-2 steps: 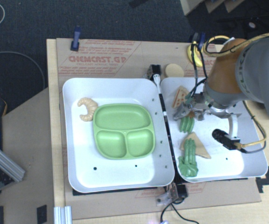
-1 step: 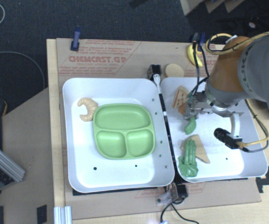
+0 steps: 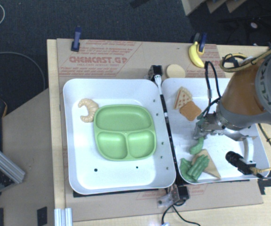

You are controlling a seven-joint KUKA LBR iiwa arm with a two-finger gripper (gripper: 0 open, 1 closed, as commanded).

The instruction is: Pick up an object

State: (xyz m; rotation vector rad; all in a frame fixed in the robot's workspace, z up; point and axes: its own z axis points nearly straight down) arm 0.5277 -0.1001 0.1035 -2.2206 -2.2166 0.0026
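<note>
Dark carpet all round, cardboard-topped bench w/ red print on it, two white bins side by side. From my end the left bin holds a green divided plate sitting about mid-bin, and a tan croissant just off the plate's upper-left corner, close to touching. The right bin is the busy one: a waffle wedge and a brown cracker-like square near its upper-left, the two overlapping or touching. Lower down there's a cluster of green bean-like pieces w/ a tan wedge beside them, near the front-left corner of that bin. One more green piece lies just above the cluster.

The arm comes in from the right and covers a good part of the right bin's middle. The gripper is low over the bin, right above that upper green piece, maybe touching it, can't say. Can't tell if it's spread or pressed together, too much wrist hardware in the way, and I see nothing clearly pinched.

Outside the bins: a banana and a round tan disc on the bench behind the right bin, blue clamp at back left. Black cable drapes across the arm
</note>
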